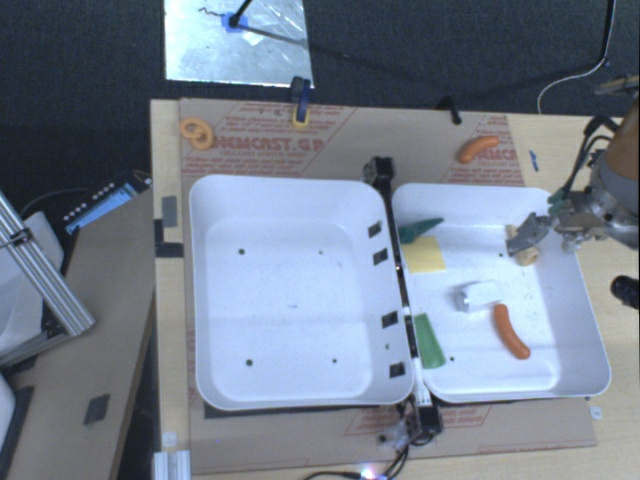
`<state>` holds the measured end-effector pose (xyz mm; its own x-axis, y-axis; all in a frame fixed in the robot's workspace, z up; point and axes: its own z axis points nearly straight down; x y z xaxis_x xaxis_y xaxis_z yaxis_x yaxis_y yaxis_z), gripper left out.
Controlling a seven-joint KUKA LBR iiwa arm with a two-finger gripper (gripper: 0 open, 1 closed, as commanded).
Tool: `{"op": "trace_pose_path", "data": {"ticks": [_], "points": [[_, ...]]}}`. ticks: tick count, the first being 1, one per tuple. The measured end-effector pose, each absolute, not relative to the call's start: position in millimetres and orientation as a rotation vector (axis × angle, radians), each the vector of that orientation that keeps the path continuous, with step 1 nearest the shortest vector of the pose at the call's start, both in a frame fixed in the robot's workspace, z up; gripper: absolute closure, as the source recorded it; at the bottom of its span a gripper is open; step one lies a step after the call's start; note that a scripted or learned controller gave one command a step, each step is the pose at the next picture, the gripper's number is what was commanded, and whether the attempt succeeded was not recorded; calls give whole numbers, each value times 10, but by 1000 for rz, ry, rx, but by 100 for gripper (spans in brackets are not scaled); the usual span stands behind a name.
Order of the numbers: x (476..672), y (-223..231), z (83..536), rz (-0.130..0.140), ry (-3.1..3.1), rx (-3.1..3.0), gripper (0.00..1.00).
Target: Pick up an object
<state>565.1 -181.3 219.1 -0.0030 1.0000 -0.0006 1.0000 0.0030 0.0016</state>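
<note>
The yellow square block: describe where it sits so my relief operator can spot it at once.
Start at the right-hand white bin. Along its left wall, near the far corner, lies the flat yellow square block, just below a dark green wedge-shaped piece. It is the one yellow thing in that bin; the green stick, white cylinder and orange sausage-shaped toy lie nearer the camera.
</note>
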Motion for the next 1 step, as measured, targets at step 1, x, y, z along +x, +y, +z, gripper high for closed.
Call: {"op": "trace_pose_path", "data": {"ticks": [1], "points": [[5448, -2052, 1041, 14, 2215, 2204, 0]]}}
